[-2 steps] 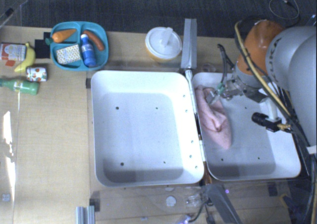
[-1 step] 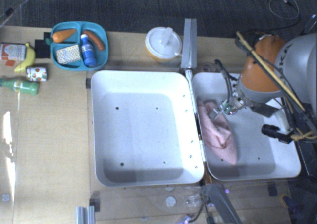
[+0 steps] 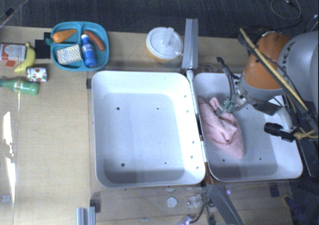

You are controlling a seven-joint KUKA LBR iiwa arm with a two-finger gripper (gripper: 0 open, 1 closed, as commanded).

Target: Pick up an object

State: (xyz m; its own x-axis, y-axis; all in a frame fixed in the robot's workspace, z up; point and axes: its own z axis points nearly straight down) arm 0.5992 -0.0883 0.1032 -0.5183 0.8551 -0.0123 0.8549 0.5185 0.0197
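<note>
One pink cloth (image 3: 224, 129) sits right under the jaws (image 3: 230, 104). Can't tell if they're apart or together. Cloth's floppy, so it may slip out.

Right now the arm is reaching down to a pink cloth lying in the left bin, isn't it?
Not quite: the pink cloth lies in the right bin, not the left one. The camera view shows it there, near that bin's left wall, with the arm reaching down to the cloth's upper end.

The arm (image 3: 294, 64) is cut off by the right edge. The gripper (image 3: 230, 105) covers part of the pink cloth (image 3: 224, 129); its grasp is unclear.
</note>
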